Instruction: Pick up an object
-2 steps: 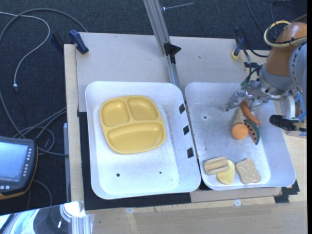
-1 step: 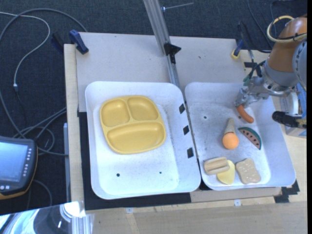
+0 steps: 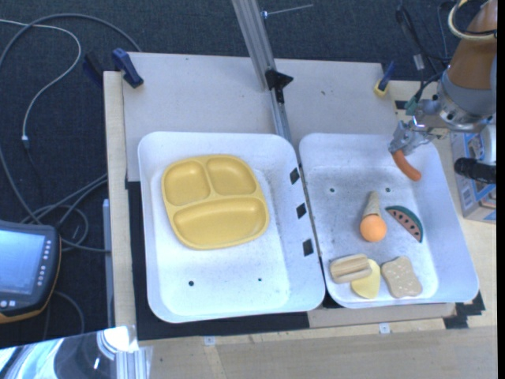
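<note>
The gripper (image 3: 407, 142) hangs over the far right part of the right bin (image 3: 442, 235), reaching in from the right. Whether it is open or closed cannot be determined at this resolution.

Nearest item: an orange toy sausage (image 3: 407, 166) lies directly below the gripper, touching it or just short of it; contact cannot be confirmed. Its long axis runs diagonally, from the gripper down and toward the bin's right wall. No item is seen held.

Judgement: the sausage is the likeliest target. A grasp across its short axis calls for a short straight descent only.

Clearances: the bin's far rim and right wall are near the gripper. Open bin floor lies toward the camera and to the left.

Farther out, toward the camera: an ice cream cone toy (image 3: 372, 219), a watermelon slice (image 3: 405, 221), then a bread roll (image 3: 350, 268), a cheese wedge (image 3: 366, 286) and a cracker (image 3: 401, 276). Well apart, the left bin (image 3: 237, 283) holds a yellow divided tray (image 3: 215, 201).
</note>
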Tool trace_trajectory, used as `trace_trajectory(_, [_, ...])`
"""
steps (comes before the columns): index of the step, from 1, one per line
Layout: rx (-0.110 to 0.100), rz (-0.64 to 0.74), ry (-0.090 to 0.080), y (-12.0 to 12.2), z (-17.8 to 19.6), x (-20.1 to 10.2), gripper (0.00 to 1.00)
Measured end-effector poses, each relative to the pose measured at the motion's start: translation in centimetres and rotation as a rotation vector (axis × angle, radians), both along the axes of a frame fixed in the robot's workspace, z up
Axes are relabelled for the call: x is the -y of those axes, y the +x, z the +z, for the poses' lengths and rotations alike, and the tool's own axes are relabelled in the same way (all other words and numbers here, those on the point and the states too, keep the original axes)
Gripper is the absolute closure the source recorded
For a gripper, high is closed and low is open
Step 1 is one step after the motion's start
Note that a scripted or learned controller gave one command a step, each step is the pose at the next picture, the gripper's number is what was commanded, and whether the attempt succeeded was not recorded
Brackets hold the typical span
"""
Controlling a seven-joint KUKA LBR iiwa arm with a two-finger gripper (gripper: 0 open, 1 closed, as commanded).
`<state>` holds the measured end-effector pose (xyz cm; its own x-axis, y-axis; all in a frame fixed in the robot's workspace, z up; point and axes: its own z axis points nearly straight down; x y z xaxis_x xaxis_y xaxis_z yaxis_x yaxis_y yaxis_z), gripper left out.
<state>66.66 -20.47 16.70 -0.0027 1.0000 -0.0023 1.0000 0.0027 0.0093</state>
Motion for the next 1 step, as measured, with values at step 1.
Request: trace_trajectory(1, [0.000,-0.002,-0.001,-0.56,6.02,0.58,1.00])
